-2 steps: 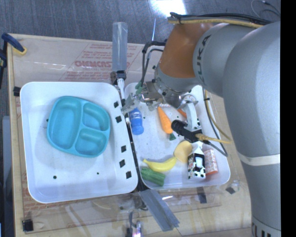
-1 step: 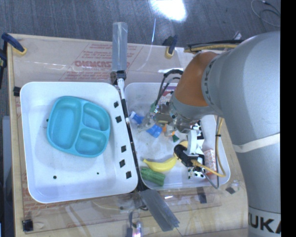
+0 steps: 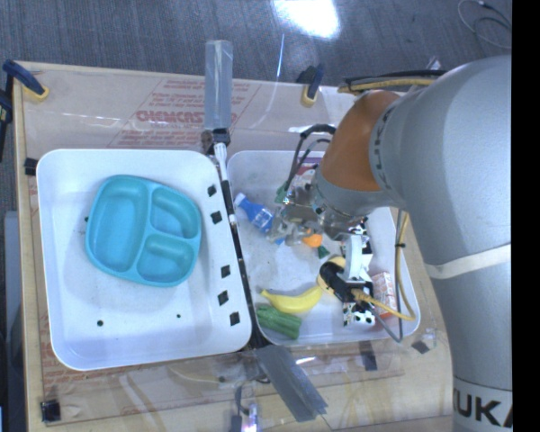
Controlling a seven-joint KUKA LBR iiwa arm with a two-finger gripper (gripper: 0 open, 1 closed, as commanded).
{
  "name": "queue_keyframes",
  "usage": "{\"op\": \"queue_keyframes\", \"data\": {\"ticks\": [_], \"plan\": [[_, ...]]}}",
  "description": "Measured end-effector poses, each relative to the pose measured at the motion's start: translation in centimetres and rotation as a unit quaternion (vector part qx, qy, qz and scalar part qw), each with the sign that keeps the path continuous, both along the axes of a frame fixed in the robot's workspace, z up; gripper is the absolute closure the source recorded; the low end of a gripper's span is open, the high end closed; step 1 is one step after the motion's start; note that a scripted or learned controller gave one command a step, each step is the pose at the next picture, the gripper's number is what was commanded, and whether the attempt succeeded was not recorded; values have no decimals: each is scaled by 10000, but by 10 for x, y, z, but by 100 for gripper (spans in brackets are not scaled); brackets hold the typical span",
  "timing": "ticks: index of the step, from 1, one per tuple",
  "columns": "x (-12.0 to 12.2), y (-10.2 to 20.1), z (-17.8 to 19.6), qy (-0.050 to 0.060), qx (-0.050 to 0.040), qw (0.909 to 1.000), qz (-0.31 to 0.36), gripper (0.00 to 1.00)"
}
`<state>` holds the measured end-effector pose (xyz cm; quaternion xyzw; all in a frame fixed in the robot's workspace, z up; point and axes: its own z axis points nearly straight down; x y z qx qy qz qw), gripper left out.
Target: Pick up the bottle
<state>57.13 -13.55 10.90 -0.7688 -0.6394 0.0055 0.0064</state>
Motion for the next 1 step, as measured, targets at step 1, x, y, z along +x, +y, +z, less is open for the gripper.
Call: {"op": "queue_keyframes", "data": {"ticks": [1], "plan": [[35,54,101,-41,-19,9973,-739,100]]}}
